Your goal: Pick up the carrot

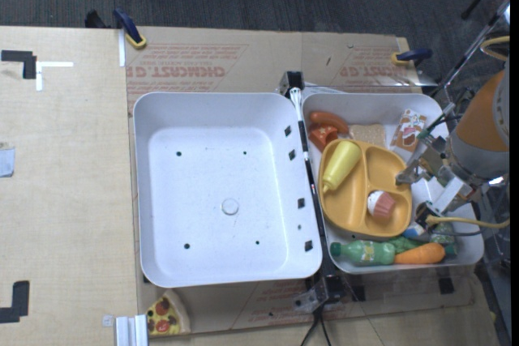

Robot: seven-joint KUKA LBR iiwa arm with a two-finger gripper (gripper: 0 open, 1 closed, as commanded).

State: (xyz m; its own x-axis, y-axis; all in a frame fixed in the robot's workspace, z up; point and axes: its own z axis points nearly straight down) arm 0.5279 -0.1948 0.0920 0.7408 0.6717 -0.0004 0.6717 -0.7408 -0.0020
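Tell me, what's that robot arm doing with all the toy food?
The grey robot arm with the orange band reaches into the right white bin from the right. Its tool sits by the edge of the yellow divided plate. The orange toy carrot it should pick up lies at the bin's near edge, beside a green toy bottle, not yet grabbed.
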